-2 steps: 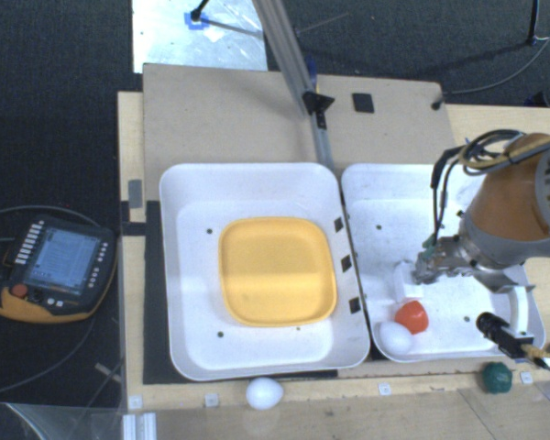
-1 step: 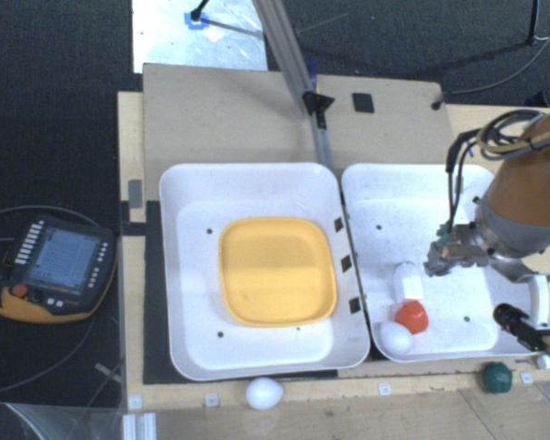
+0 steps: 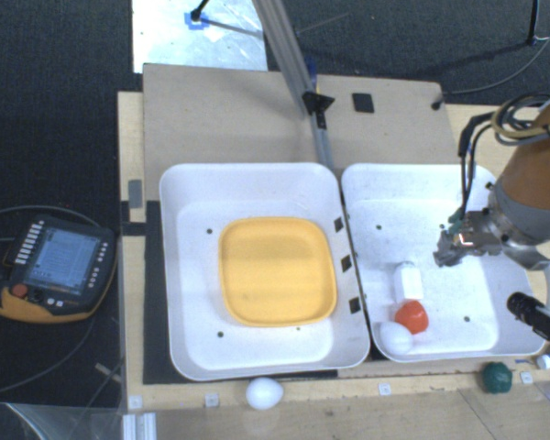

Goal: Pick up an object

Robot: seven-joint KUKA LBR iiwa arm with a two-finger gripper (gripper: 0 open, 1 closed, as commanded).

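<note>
In the right bin [image 3: 422, 186], a white block [image 3: 408, 280] lies near the middle, with a red ball [image 3: 411, 317] just in front of it and a white egg-shaped thing [image 3: 395, 338] at the bin's front left corner. My gripper [image 3: 456, 247] hangs over the right part of this bin, to the right of the white block and apart from it. I see nothing held in it.
The left bin [image 3: 188, 246] holds a yellow square plate [image 3: 278, 270]. A white egg [image 3: 264, 393] and a dark green ball [image 3: 497, 378] lie on the bench in front of the bins. A teach pendant [image 3: 55, 269] rests on the floor at left. A slanted pole [image 3: 289, 49] rises behind the bins.
</note>
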